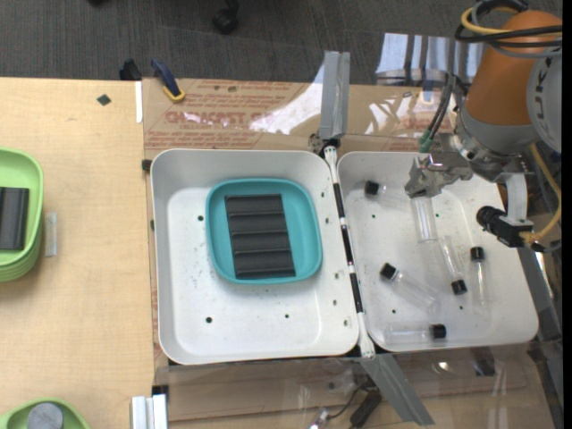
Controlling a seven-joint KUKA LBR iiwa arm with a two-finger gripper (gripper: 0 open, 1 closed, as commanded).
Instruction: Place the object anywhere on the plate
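A teal plate (pixel 264 231) with a black ridged insert (pixel 259 235) lies in the left white bin (pixel 179 266). Several clear tubes with black caps lie scattered in the right white bin (pixel 509 320). My gripper (pixel 424 182) hangs over the upper middle of the right bin. One clear tube (pixel 425 221) lies or hangs directly below it, pointing toward the front; whether it touches the gripper is unclear. Another tube (pixel 404 283) with its black cap lies lower in the bin.
More capped tubes lie at the right (pixel 479 273) and front (pixel 418 333) of the right bin, and a loose black cap (pixel 371 188) at its upper left. A metal divider (pixel 332 105) stands behind the bins. A green dish (pixel 18 217) sits at far left.
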